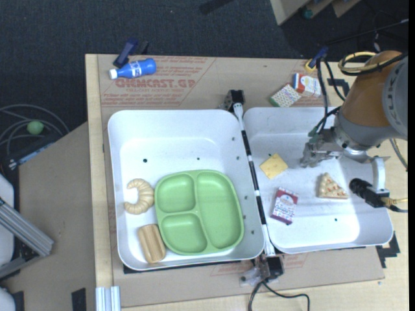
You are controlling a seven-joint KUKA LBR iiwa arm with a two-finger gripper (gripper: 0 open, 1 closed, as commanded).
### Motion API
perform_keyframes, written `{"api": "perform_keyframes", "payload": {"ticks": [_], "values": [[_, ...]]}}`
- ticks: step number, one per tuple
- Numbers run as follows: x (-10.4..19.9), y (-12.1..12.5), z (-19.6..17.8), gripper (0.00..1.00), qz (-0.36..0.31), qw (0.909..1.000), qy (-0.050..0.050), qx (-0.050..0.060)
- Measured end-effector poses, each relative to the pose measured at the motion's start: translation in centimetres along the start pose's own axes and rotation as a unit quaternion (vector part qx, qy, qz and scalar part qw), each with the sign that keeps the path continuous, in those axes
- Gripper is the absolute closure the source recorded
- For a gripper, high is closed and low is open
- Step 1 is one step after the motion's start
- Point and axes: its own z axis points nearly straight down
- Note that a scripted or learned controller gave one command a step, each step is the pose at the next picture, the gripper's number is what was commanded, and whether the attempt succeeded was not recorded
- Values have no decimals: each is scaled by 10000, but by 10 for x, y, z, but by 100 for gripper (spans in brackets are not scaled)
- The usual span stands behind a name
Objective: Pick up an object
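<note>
So the pincer (314, 155) sits low in the right bin (369, 229), toward its upper middle, hanging off the grey arm with the orange band (367, 102) that comes in from the right edge of the frame. Honestly can't tell if it's spread or pressed together, it's just a dark metal cluster from this angle, and nothing visible is pinched in it.

Just left of it lies a yellow cheese-like wedge (273, 166), close but apart. Down and to the right there's a pizza slice toy (331, 188), and below the wedge a small red and white packet (284, 206), tilted, near the bin's left wall.

The left bin (130, 131) has a green divided plate (196, 210) in its lower half, with a croissant (139, 195) touching its left rim and a tan bread stick thing (151, 242) at the lower left.

Outside the bins on the counter (194, 83): a blue and white bottle (133, 69) lying at the upper left, and a small box-like thing (286, 95) above the right bin
</note>
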Motion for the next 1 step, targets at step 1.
{"api": "perform_keyframes", "payload": {"ticks": [1], "values": [[-1,0,0,0,7,10000,-7,2]]}}
